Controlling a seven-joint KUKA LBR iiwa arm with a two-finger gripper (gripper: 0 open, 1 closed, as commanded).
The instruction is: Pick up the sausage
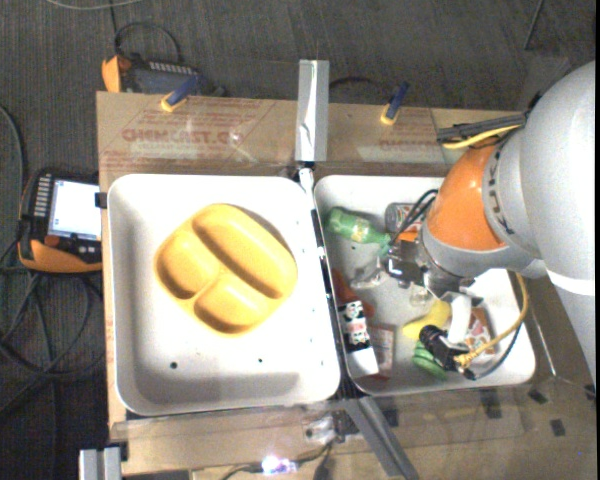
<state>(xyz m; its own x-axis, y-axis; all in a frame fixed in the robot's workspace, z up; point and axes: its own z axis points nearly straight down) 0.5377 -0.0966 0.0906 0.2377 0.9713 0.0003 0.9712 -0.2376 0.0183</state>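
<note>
The grey arm (555, 168) with its orange band reaches in from the right over the right bin (518, 366), and the end effector (408, 266) hangs low above the middle of that bin's clutter; its own body hides the tip, so I cannot tell whether it is released or clenched, and nothing can be seen held in it. What looks like the sausage (383, 348), a short reddish-brown piece, lies near the front wall of the right bin, apart from the end effector and just beside a small black-and-white item (356, 324). A green bottle (352, 228) lies on its side toward the bin's far left corner. A yellow piece (436, 315) and a green piece (427, 361) lie toward the front right. In the left bin (140, 368) a yellow divided dish (227, 266) rests near the centre. Both bins stand side by side on the brown worktop (210, 133).
</note>
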